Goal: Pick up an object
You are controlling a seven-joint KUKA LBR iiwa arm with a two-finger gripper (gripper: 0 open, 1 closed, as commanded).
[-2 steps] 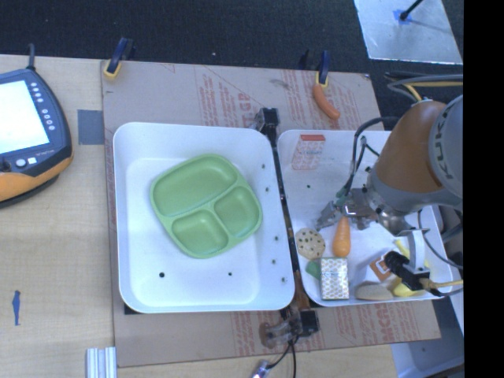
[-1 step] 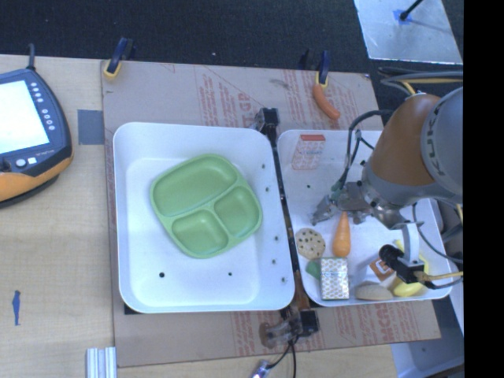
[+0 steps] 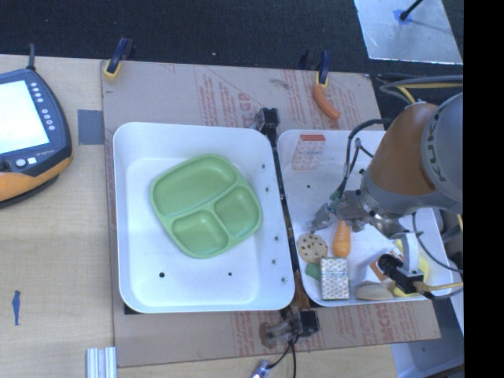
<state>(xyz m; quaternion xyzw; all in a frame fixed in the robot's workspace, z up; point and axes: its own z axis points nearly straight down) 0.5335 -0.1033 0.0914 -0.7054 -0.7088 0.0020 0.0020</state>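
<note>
Light wooden tabletop (image 3: 55, 290), carrying a brown cardboard sheet (image 3: 228, 93) held by clamps at its far edge.

Left shallow white bin (image 3: 134, 211): holds one pale green three-compartment plastic tray (image 3: 206, 205), lying flat near the bin's middle.

Right shallow white bin (image 3: 303, 152): small items gathered in its near half.

Grey arm with orange band (image 3: 405, 160): reaches in from the right, over the right bin.

Gripper (image 3: 329, 213): low over the right bin, just left of the orange carrot-shaped piece (image 3: 342, 239) and above the round tan perforated cracker-like disc (image 3: 312, 247). How far it is open cannot be told; nothing is visibly held.

Silver textured rectangular block (image 3: 335, 279): near edge of the right bin, just below the disc.

Small green piece (image 3: 313, 272): touching the block's left side.

Beige oval piece (image 3: 374, 292): right of the block.

Handheld controller with screen and orange underside (image 3: 27, 136): on the tabletop, far left.

Orange elongated piece (image 3: 327, 103): on the cardboard beyond the right bin.
</note>
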